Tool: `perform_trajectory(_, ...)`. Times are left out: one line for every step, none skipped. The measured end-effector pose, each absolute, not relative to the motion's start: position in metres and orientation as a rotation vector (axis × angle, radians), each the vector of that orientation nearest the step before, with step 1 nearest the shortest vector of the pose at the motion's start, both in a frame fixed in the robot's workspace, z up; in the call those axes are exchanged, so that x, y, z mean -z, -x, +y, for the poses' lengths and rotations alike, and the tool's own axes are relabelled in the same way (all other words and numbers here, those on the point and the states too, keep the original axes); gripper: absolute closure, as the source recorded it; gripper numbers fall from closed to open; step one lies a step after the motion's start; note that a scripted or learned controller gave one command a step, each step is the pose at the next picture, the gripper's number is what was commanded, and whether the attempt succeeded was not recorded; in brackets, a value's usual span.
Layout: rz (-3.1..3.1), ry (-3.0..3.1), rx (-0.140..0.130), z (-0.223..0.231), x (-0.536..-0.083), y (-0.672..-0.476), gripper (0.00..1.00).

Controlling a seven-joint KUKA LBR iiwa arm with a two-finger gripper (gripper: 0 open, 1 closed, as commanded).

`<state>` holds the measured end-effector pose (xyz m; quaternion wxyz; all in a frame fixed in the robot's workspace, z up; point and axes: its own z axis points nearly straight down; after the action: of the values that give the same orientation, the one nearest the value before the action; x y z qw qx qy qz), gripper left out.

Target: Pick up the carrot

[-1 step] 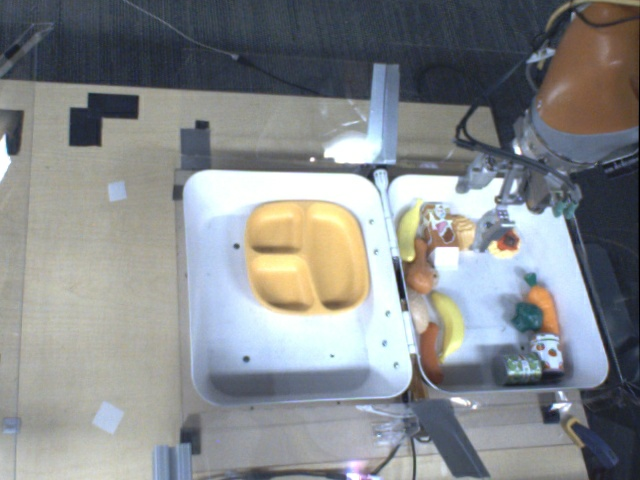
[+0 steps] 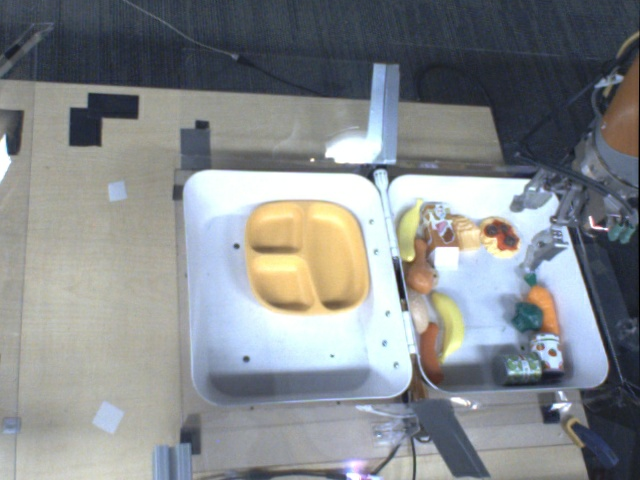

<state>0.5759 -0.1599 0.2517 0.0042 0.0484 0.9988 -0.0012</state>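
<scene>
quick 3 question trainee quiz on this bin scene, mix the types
1. True or false: the carrot lies in the right bin.
2. What sits in the left bin? A) yellow divided plate B) can C) banana
3. Which side of the carrot is the gripper on in the camera view: above or below?

Key: 1 true. 2 A. 3 above, near the right bin's upper right part.

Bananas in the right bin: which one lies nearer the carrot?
The lower banana, curved along the bin's left side near the bottom. The other banana sits at the top left corner, farther from the carrot, which lies by the right wall.
</scene>
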Motion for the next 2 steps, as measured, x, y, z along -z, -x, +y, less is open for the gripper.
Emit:
perform_trajectory(3.143, -0.081, -0.002, -0.206, -0.134, -0.589, 0.00)
perform_trajectory(3.113, -0.295, 0.002, -0.192, -0.089, -0.570, 0.00)
